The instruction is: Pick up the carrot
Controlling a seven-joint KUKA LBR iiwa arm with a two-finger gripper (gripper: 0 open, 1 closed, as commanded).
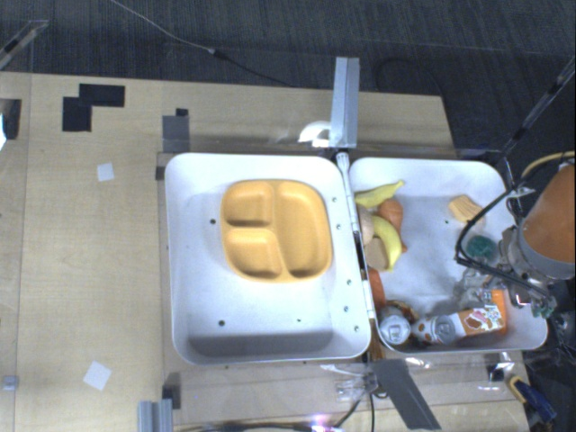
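The carrot (376, 287) is a short orange-red piece lying against the left wall of the right bin (423, 171), just below a yellow banana (388, 238) and above a silver can (393, 330). Part of it is hidden by the bin wall. My gripper (474, 285) hangs low over the right side of that bin, under the grey wrist and orange band (550, 222). It is well to the right of the carrot and apart from it, above an orange juice carton (485, 320). Cables and the wrist obscure the gripper.
A second banana (379, 193) and a brownish round fruit (391, 212) lie near the carrot. A second can (440, 329), a teal item (480, 246) and a pale yellow wedge (464, 208) are also in the right bin. The left bin (193, 259) holds a yellow divided plate (274, 230).
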